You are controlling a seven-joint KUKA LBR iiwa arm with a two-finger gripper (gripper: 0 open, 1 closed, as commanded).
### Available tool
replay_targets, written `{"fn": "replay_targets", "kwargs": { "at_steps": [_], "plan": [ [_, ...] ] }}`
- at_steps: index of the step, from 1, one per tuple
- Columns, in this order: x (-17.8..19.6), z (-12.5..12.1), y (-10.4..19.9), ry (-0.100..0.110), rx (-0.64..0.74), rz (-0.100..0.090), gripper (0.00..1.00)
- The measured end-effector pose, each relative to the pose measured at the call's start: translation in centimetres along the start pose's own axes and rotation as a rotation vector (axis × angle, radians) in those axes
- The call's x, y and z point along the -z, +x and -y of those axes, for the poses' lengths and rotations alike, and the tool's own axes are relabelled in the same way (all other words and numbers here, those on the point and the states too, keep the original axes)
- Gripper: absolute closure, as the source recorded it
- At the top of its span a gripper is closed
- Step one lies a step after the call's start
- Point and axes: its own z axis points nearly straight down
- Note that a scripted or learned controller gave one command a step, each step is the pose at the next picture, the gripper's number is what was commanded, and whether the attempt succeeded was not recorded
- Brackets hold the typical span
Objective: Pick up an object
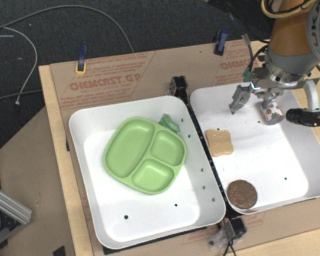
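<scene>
**Desk:** List the bins for me, nearest items first.

**Operator:** Right bin (310,173), near edge: one round brown patty-like disc (242,194), lying flat close to the front left corner. Further back in that bin, along its left wall: one tan bread-slice-shaped piece (219,143), flat. Left bin (96,181): one green divided plate (145,154), three compartments, set at a slant near the middle. Touching the plate's far right edge: one small darker green item (170,123); I cannot tell what it is.

**Desk:** And the gripper relative to those?

**Operator:** I have the gripper (255,97) over the far part of the right bin. Its two fingers are spread apart, one grey finger (239,97) to the left, the other carrying a red-and-white marking to the right. I see nothing between them. The bread-slice piece lies nearer to me than the fingers and a little left, apart from them. The disc is well apart, at the front.

**Desk:** Arm pose?

**Operator:** The arm (293,21) reaches in from the right rear, orange band above the wrist, wrist pointing down toward the bin's back section.
</scene>
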Motion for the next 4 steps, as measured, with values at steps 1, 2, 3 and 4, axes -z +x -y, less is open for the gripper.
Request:
{"fn": "replay_targets", "kwargs": {
  "at_steps": [1,2,3,4],
  "plan": [
    [-4.3,-0.2,0.1,0.000,0.000,0.000,0.00],
    [-9.3,-0.2,0.2,-0.005,-0.002,0.001,0.00],
    [-7.9,-0.4,0.2,-0.009,-0.001,0.001,1.00],
    [-3.3,-1.0,-0.2,-0.012,-0.001,0.003,1.00]
  ]
}}
